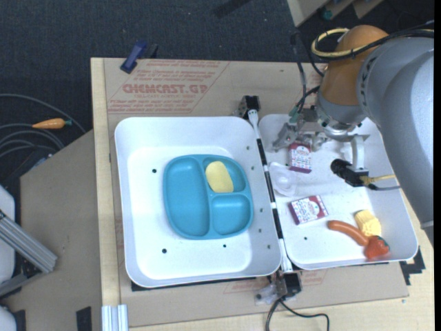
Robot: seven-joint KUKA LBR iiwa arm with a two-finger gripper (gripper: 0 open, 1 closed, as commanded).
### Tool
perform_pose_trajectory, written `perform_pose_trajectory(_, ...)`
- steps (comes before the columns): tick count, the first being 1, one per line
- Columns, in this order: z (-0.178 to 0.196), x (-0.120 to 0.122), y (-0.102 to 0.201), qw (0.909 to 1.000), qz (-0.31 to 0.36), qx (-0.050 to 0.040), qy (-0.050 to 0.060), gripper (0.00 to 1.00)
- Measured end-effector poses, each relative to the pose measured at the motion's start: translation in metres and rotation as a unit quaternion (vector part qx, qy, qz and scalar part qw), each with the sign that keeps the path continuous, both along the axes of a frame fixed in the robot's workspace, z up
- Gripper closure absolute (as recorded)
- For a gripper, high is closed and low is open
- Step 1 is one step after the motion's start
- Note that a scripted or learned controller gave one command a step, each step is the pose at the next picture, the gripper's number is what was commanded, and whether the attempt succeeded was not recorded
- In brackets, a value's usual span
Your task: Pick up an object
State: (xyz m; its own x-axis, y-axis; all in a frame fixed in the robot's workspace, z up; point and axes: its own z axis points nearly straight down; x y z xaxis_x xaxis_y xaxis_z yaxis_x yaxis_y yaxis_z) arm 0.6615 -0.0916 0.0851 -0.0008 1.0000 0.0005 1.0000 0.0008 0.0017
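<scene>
Grey KUKA arm with the orange band [406, 81]: comes in from picture-right, with the claw [301, 142] down over the far end of the right-hand shallow white bin [400, 243].
Claw state: honestly can't tell how wide it is from this angle, and I can't see anything gripped in it.
Small maroon-and-white packet [301, 159]: lies flat just on the camera side of the claw, right at its tip. Touching or not, can't tell.
Small white plastic scoop [282, 179]: a bit closer to the camera than the claw and slightly picture-left of it, by the bin wall.
Second maroon-and-white packet [307, 209]: further toward the camera, clear of the claw.
Orange carrot-shaped toy [346, 230], yellow block [367, 221], red lump [377, 248]: bunched in the near corner, well apart from the claw.
Left-hand shallow white bin [138, 254]: well to picture-left of the claw. It holds a blue divided plastic plate [186, 198] with a pale yellow oval piece [220, 176] in the compartment nearest the claw.
</scene>
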Motion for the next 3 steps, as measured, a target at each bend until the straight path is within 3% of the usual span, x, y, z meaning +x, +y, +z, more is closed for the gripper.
perform_pose_trajectory(1,0.000,0.005,0.000,1.0000,0.000,-0.0006,0.000,0.00)
perform_pose_trajectory(2,0.010,0.006,0.000,1.0000,0.000,-0.0012,-0.001,1.00)
perform_pose_trajectory(3,0.101,0.006,0.074,1.0000,0.001,0.0005,-0.001,1.00)
